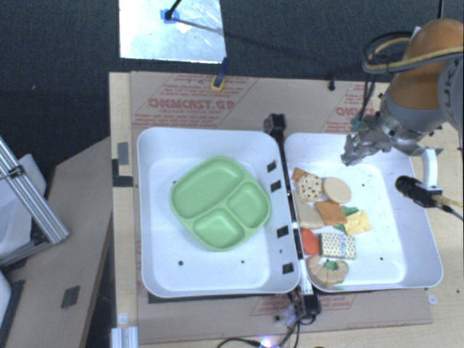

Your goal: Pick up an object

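Hovering over right bin [417, 263], far edge: gripper [353, 153], fingers too blurred to tell whether wide, narrow or holding. Left bin [156, 267] bears green divided plate [220, 203]. Food pile [328, 220] lies below-left of gripper, along right bin's left side. Nearest piece: spotted cracker [309, 187], small, pale, dark dots, apparently flat.

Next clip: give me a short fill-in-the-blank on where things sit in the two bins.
1. The green divided plate lies in the ___ bin.
2. The plate has ___ compartments.
3. The toy food pile lies in the ___ bin.
4. The pincer hangs over the right bin's ___ edge.

Missing words: left; three; right; far
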`<state>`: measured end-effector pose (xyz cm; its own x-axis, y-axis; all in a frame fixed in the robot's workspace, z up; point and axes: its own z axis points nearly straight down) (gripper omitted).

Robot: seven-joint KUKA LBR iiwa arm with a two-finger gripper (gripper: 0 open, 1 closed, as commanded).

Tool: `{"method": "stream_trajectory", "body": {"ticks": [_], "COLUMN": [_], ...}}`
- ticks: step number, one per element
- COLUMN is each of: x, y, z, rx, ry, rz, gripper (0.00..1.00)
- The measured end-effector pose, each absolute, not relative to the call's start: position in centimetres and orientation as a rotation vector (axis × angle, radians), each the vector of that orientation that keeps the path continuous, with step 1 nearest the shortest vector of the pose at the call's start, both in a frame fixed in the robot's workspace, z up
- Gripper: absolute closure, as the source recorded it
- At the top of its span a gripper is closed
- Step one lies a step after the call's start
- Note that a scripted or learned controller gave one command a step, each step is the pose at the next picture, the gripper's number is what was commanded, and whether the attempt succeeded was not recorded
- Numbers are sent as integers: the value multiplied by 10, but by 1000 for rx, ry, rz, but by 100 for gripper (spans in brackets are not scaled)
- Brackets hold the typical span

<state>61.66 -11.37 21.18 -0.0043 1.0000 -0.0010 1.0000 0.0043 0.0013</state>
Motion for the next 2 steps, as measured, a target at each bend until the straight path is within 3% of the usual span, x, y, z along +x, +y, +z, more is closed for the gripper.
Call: {"method": "stream_trajectory", "body": {"ticks": [2], "x": [572], "y": [-33], "z": [213], "rx": [2217], "ry": [2225], "rz": [0], "gripper": [100]}}
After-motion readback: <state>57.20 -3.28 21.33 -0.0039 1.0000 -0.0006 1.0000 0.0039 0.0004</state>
